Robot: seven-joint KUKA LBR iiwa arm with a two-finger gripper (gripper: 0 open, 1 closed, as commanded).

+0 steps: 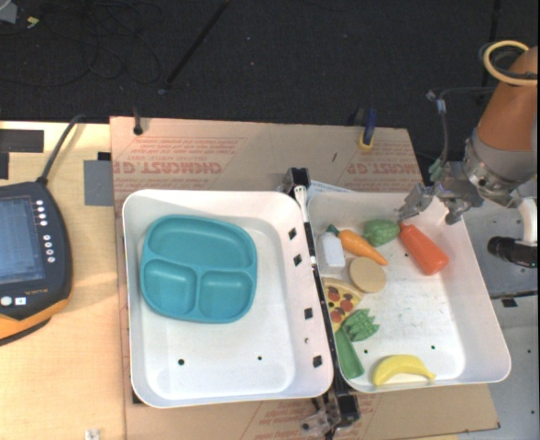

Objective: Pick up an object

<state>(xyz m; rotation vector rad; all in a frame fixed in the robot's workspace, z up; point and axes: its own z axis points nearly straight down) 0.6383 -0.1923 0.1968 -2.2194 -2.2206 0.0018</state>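
**The gripper sits over the top of the right bin with nothing in it**

The gripper (pixel 437 203) is above the far edge of the right bin (pixel 485 337). Its two fingers (pixel 413 205) are spread apart, and nothing is between them.

Just under the gripper, a little toward the front, lies a red toy pepper (pixel 424 248). It is close to the fingers but not touching them. Just to the gripper's left is a green toy vegetable (pixel 380 231). Beside that lies an orange toy carrot (pixel 360 244). A tan round disc (pixel 368 276) lies below the carrot. A small white piece (pixel 333 249) is further left, by the bin wall. A toy pizza slice (pixel 339 300) and a green leafy toy (pixel 358 326) lie further to the front. A yellow toy banana (pixel 402 369) is at the front of the bin, well apart from the gripper.

Far to the gripper's left is the left bin (pixel 216 374). A teal divided plate (pixel 198 269) lies in it.

The bins rest on brown cardboard (pixel 251 159). It has red printing on it, upside down, too blurry to read for sure. A black handheld screen (pixel 17 250) lies at the far left.
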